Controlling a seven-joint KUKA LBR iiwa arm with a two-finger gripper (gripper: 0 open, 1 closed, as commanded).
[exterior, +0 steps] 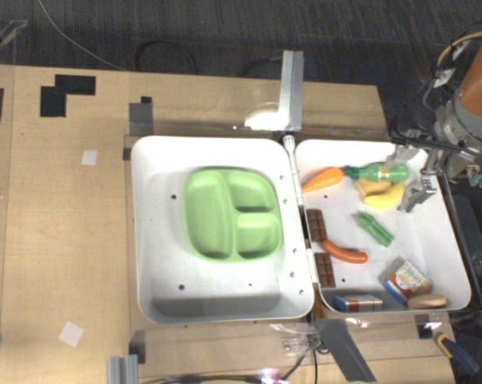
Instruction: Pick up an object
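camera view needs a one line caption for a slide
Gripper poised over the right bin beside a yellow toy; a green divided tray sits in the left bin.

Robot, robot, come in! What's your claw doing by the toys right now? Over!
Gripper low at right bin's far right side, nothing seen between fingers. Yellow banana just beside it. Green bottle crowds the banana.

On the desk (57, 238), two bins side by side. In the left bin (157, 294), a divided tray (230, 214) at the middle. In the right bin (456, 270): carrot (322, 178) at the far left, bottle (379, 172) beside it, banana (383, 198) just before the bottle; chocolate bar (320, 246) along the left wall, sausage (344, 253) beside it; small carton (407, 280) near the front right corner. Gripper (417, 194) over the far right corner, beside the banana.
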